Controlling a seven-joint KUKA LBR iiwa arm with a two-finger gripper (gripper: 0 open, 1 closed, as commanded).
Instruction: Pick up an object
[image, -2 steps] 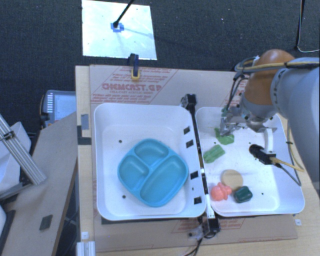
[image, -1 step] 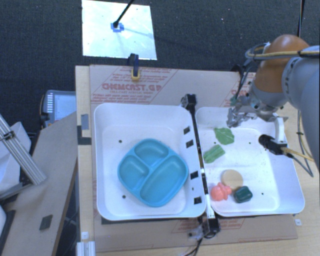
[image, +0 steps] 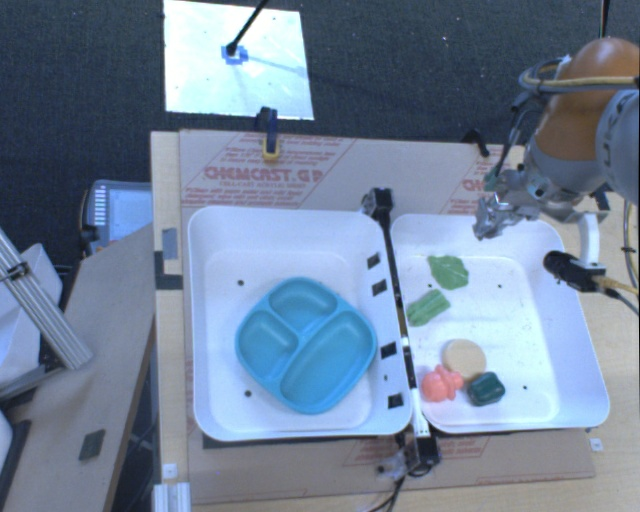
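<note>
Gripper above right bin far rim, finger state unclear, leafy green piece just below, flat, crinkled.

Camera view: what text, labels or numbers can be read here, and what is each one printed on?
"CHEMCAST" in red, followed by a few characters too blurred to read, on the board under the bins.
More red print on the same board by the pincer: cut off and blurred, unreadable.
Red print on the board's front edge, below the right bin: too small to read.
</note>
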